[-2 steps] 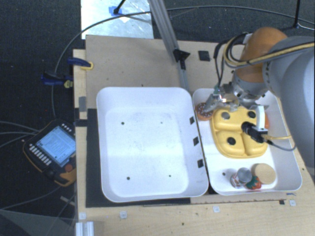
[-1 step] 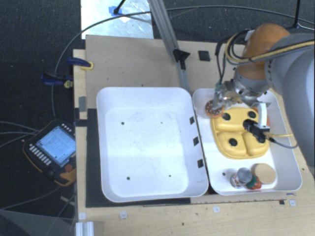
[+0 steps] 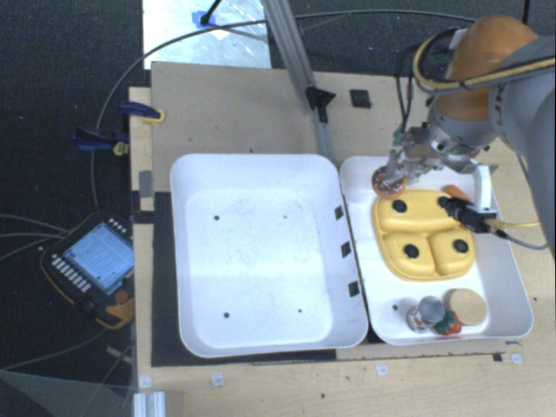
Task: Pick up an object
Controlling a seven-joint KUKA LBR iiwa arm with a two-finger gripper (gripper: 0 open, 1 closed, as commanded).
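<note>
fingers: those of the gripper [image 3: 393, 173] point down over the far left corner of the right bin [image 3: 519, 295]; too blurred to tell how far apart they stand or whether they have hold of anything.
arm: grey, with its orange band [image 3: 486, 55] above the wrist, reaching in from the right over the far edge of the right bin.
small brown round thing [image 3: 383, 182]: right at the fingertips, on the bin floor just beyond the far left corner of the yellow tray; whether they touch it cannot be told.
yellow tray [image 3: 424, 231]: moulded, three shallow hollows, a black dot in each; lies in the middle of the right bin.
tan disc [image 3: 467, 306]: near edge of the right bin, just below the tray.
small grey and red item [image 3: 425, 313]: just left of the disc, too small to name.
red and green piece [image 3: 448, 325]: between those two, touching the disc's near side.
left bin [image 3: 261, 250]: white, side by side with the right bin, a few dark specks on its floor.
worktop [image 3: 234, 111]: brown board under both bins; a blue clamp [image 3: 137, 110] on its far left edge.
teach pendant [image 3: 91, 263]: off the worktop to the left, screen lit.
</note>
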